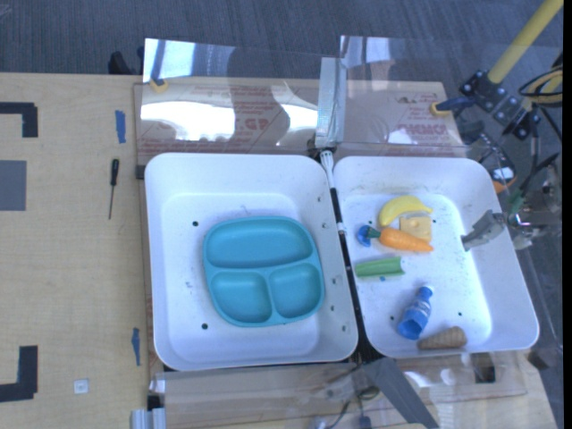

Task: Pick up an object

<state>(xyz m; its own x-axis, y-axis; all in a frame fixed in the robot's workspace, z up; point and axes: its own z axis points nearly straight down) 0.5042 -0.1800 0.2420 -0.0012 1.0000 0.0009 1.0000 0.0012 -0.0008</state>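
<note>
Currently the claw (483,231) is hanging over the right edge of the right bin (514,329), near the rim and well apart from every item. Claw state (spread or pressed together): cannot tell at this res. Nothing is showing in its grip.

Candidate objs, all lying in the right bin:
- Yellow banana (404,210) and orange carrot (407,240): sitting at upper centre, touching or overlapping. A small blue piece (367,234) is lying just beside the carrot's left end.
- Green pod (378,266): lying flat, just below the carrot, near the bin's left wall.
- Blue bottle (416,312): lying tilted at lower centre, apart from the rest.
- Tan piece (442,337): resting near the front wall, just beside the bottle's base.

Handling, est. only: all are looking like light, stiff plastic toy items, prob. smooth and apt to slip or roll under a pinch. None is appearing fragile.

Rec. target: blue bottle. It is lying clear of its neighbours except the tan piece, so approach is looking least obstructed. Take hold across the body's short axis, mid-length, not at the cap end. The banana/carrot pair is risking a double contact.

The left bin (170,195) is carrying a teal divided tray (264,269). Both bins are sitting on the table (63,239).
</note>
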